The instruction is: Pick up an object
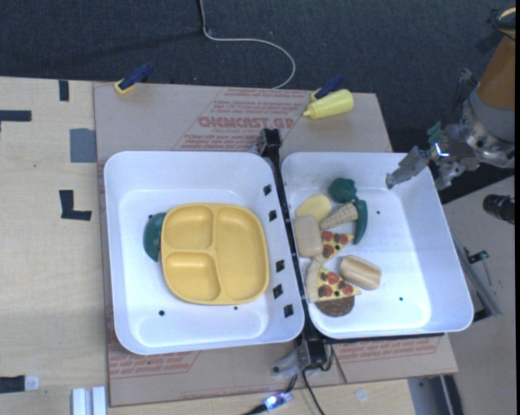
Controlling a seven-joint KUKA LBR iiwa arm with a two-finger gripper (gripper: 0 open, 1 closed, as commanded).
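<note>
White bins (122,232): two; yellow tray (215,253): one (left bin); claw (415,164) state unclear, over right bin's rim.

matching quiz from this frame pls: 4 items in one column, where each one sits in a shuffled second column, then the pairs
Items:
1. yellow divided tray
2. pizza slice
3. yellow clamp
4. gripper

Places:
A. on the cardboard behind the bins
B. left bin
C. over the right bin's far right rim
D. right bin, near its front left corner

Pairs: 1-B, 2-D, 3-A, 4-C
</note>
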